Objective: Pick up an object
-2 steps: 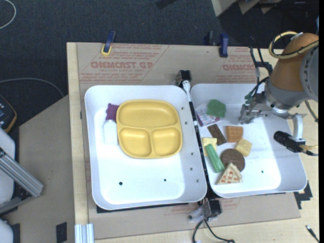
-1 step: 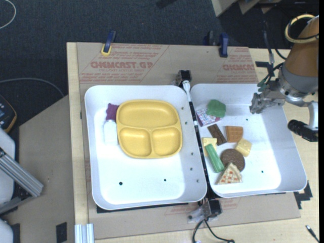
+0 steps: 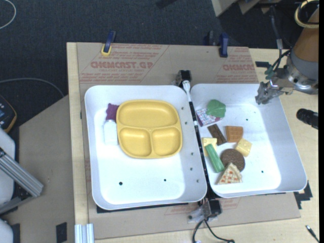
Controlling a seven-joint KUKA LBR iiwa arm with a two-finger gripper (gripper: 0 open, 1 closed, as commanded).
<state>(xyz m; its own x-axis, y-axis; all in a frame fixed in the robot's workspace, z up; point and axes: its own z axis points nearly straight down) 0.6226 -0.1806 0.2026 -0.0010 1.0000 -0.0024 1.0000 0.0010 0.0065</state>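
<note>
Tool [image 3: 264, 96] sits at right of frame, upper-middle, at the end of the grey arm w/ orange band [image 3: 306, 49] coming in from the right edge. Its dark metal tip hangs over the upper right corner of the right shallow white plastic bin [image 3: 283, 146]. Tip is too small and dark to read; can't tell if it's spread or closed. Nothing visible held in it.

Step in hand, as I judge it: approach, pre-grasp. No item chosen or touched yet. Next move calls for travel down-left in frame toward the item cluster, then a descent onto one piece w/ room around it.

Items all lie down-left of the tool, in the left half of the right bin, well apart from it. Nearest: green rounded toy lump [image 3: 216, 108], upper left of that bin, just beside a small printed white-purple packet [image 3: 204, 116]. Below those: dark brown rectangular bar [image 3: 216, 133], orange-tan square cracker [image 3: 234, 133], pale yellow cube-like block [image 3: 244, 147], green stick [image 3: 214, 158], round dark brown cookie [image 3: 233, 158], triangular slice w/ red-yellow grid top [image 3: 230, 175]. Several touch or overlap, so the lower cluster looks harder; the green lump is prob. the easiest pick.

Further left, the left white bin [image 3: 96, 135] holds a yellow three-compartment plastic tray [image 3: 149, 128], w/ a purple bit [image 3: 112, 110] and a white bottle-like thing [image 3: 110, 132] just beside its left edge. Both bins rest on the brown board tabletop [image 3: 142, 59].
</note>
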